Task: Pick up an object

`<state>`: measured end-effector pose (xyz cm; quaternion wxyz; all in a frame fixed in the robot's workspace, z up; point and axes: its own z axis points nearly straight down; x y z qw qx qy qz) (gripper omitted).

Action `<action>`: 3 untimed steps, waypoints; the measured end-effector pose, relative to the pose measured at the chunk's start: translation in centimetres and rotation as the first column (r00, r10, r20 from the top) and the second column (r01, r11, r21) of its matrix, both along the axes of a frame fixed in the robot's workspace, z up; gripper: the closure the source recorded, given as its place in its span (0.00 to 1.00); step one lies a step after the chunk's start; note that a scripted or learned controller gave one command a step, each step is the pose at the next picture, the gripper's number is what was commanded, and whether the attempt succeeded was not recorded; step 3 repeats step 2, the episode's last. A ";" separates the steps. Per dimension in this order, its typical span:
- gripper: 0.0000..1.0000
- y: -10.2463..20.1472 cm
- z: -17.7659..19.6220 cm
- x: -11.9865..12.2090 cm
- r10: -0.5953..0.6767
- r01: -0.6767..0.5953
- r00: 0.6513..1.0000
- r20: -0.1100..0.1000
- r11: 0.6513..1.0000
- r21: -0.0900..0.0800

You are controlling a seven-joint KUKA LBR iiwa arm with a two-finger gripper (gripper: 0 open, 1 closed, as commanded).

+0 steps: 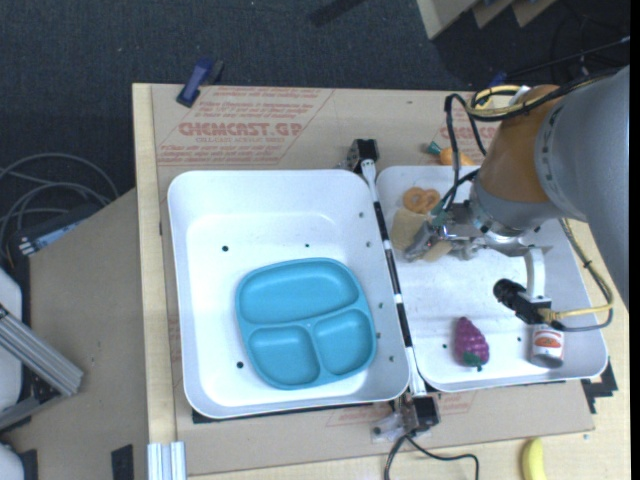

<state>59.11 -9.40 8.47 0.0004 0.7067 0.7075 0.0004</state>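
Two bins; gripper low over the tan lump near the divider, lining up, fingers' state unclear tbh.

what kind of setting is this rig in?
Probably a robotics lab: two white bins clamped side by side on a board-topped bench, dark carpet with loose cables, and toy-like items such as a blue divided tray and purple fruit.

bins: white matt plastic | tray: smooth blue plastic | bench: pale wood-like board
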 end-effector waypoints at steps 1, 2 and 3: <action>0.00 -1.5 0.1 6.1 0.001 -0.001 1.000 0.002 1.000 -0.002; 1.00 -1.5 1.1 6.2 0.001 -0.001 1.000 0.003 1.000 -0.003; 1.00 -1.5 1.1 6.2 0.001 -0.001 1.000 0.003 1.000 -0.003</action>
